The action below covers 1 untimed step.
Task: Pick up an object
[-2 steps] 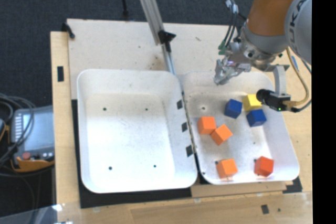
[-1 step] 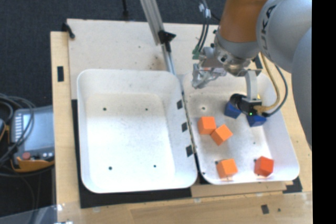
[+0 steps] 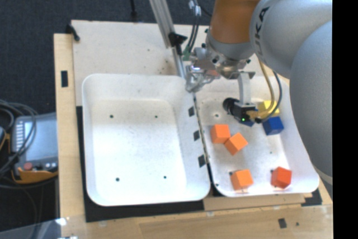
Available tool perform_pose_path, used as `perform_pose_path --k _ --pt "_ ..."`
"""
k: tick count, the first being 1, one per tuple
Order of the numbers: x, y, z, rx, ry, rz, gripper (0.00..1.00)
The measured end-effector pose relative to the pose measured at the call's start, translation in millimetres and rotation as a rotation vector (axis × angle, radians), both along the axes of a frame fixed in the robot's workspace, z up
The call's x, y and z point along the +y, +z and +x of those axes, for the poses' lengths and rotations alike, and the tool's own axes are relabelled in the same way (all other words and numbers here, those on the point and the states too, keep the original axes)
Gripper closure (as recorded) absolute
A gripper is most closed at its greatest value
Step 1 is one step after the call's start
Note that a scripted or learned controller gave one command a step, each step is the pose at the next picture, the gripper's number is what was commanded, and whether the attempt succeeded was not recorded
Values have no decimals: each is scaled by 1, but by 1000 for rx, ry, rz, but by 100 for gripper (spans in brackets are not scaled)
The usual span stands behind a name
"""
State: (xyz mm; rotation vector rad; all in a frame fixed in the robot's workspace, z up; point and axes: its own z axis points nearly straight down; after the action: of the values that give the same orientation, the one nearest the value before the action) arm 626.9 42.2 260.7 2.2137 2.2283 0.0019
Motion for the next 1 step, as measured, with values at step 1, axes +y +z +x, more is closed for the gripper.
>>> perform_pose_path --k 1 --pt "41 -22 -4 4 -1 -1 100"
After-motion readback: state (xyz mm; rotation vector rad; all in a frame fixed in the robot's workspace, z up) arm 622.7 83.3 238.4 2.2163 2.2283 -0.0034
